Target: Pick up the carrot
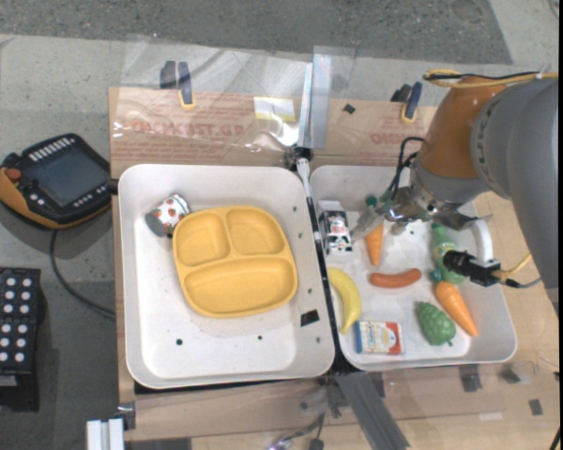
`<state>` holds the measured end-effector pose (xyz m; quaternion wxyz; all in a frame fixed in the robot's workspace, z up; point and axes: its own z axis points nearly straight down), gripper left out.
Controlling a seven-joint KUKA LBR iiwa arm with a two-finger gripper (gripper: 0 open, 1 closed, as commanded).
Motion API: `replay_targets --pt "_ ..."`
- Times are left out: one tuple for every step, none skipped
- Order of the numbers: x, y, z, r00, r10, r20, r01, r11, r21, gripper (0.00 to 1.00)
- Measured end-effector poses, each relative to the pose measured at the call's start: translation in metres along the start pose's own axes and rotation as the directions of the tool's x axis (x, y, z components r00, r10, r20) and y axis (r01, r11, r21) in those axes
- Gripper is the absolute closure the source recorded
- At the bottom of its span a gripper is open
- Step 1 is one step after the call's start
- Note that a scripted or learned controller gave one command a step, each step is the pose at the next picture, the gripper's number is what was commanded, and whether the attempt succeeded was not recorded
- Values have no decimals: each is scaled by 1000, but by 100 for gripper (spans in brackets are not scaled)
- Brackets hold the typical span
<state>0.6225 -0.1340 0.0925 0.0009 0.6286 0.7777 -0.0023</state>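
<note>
Carrot [374,245]: we see it between the open gripper [379,217] fingers, right bin [493,350]
Sausage [395,277]: just below

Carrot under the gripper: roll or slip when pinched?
The carrot beneath the gripper looks like a stiff, smooth toy, so probably light. Its taper may slip out of a pinch. Rounded, it would likely roll in an arc if nudged.

Plate [235,261] in left bin [136,279]; banana [345,298], sausage [395,277] in right bin [493,345].
</note>
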Motion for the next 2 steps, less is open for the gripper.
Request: replay_targets --pt "-1 -1 -9 1000 3 0 -3 1000 1 100" --pt "16 -11 -108 996 88 -1 -88 996 -3 100"
